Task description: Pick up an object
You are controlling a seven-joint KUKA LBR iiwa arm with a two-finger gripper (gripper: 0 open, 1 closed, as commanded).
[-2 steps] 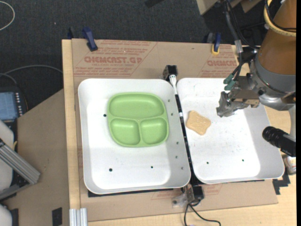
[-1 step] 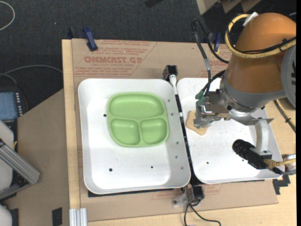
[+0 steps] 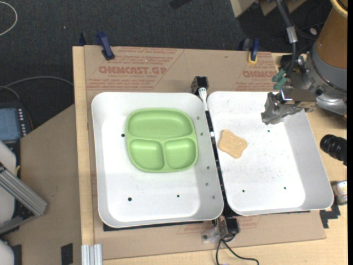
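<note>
The gripper is seen above the far part of the right bin, hanging from the arm that enters from the right. Whether it is released or clenched cannot be told, and nothing is seen held in it. The toast-like piece lies flat on the right bin's floor, close to the left wall, to the left of the gripper and nearer. A green divided plate rests in the left bin, well apart.

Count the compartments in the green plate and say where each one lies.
3. The plate in the left bin has one wide compartment along its far side and two smaller ones side by side nearer the camera.
</note>
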